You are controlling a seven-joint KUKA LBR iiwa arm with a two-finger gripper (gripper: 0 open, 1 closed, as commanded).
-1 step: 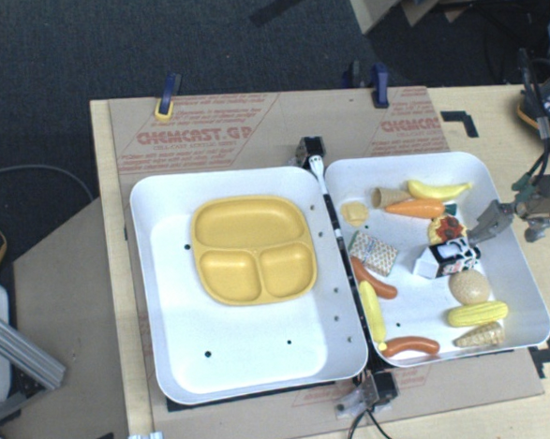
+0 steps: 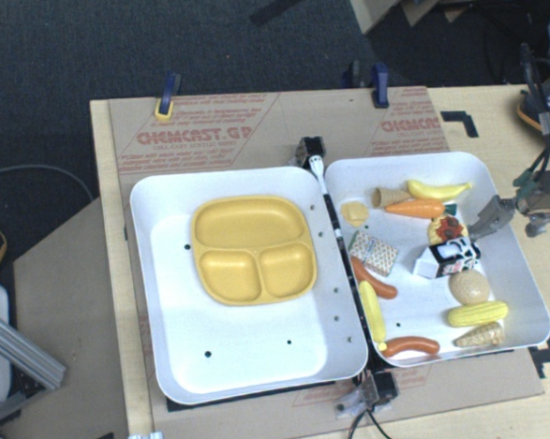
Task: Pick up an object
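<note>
Start at the near edge of the right bin (image 2: 523, 272), where your likeliest picks lie: a red sausage (image 2: 412, 347), a ridged waffle cone (image 2: 480, 336) and a corn cob (image 2: 476, 314). They look like moulded plastic toys, so judge them light, stiff and rather slick; take the sausage or cob across its narrow middle, where a rounded body will not roll out.

Just beyond sits a tan, ball-shaped piece (image 2: 469, 287), harder to pinch because it is round all over. A black-and-white carton (image 2: 449, 254) has flat faces that should grip well. To its left lie a long yellow stick (image 2: 372, 312), a second sausage (image 2: 374, 279) and a checked wafer (image 2: 375, 252).

Furthest away are a carrot (image 2: 415, 209), a banana (image 2: 438, 190) and a small cone (image 2: 387, 196), smooth and tapered.

The gripper (image 2: 493, 214) hovers at the bin's right rim, near the carton; you cannot tell how wide the jaws stand, and nothing visibly sits between them.

The left bin (image 2: 168, 296) holds a yellow divided tray (image 2: 254, 248), glossy and rigid, on the cardboard-covered worktop (image 2: 249, 122).
</note>
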